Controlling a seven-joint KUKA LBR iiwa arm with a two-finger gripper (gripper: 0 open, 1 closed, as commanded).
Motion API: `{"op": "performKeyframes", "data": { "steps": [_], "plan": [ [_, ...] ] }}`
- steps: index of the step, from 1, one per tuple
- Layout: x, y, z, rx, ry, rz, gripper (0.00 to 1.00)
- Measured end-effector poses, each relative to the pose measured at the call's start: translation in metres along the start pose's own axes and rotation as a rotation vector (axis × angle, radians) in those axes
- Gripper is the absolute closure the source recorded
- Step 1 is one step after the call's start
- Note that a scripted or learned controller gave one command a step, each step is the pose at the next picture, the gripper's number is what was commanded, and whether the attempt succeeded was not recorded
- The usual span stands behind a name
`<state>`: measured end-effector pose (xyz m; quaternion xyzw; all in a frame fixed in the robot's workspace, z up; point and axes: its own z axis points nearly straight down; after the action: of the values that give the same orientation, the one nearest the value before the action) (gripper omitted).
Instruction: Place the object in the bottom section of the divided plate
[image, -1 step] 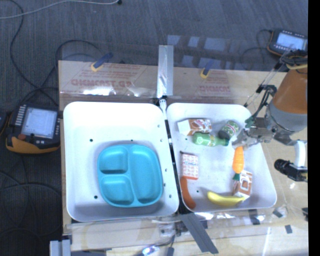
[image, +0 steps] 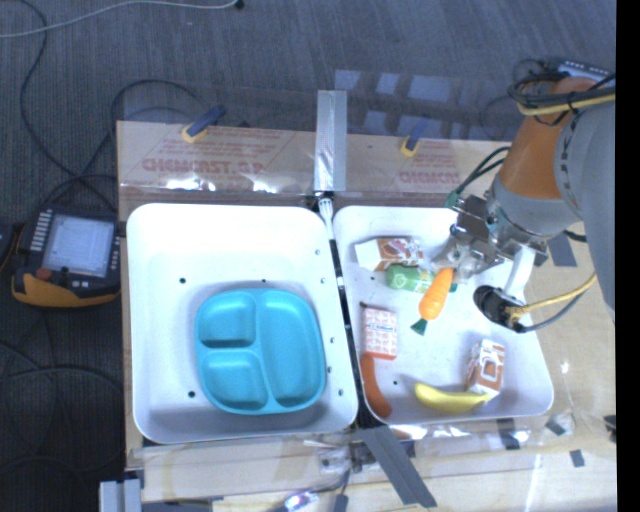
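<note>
The carrot (image: 436, 291) hangs gripped in the end effector (image: 462, 255) over the right bin (image: 535, 375); the divided plate (image: 260, 348) sits in the left bin (image: 160, 250).

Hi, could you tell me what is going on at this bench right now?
A grey robot arm reaches in from the right over the right bin, its gripper at the top of a toy carrot. Whether it has hold of the carrot cannot be told. The same bin also holds a banana, a sausage and several small packets. The blue divided plate sits in the left bin, with nothing in its sections yet.
</note>
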<state>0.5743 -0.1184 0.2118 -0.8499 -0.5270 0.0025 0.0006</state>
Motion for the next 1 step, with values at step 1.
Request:
{"op": "performKeyframes", "data": {
  "steps": [1],
  "plan": [
    [0.0609, -0.0206, 0.0297, 0.001, -0.001, -0.160, 1.00]
  ]
}}
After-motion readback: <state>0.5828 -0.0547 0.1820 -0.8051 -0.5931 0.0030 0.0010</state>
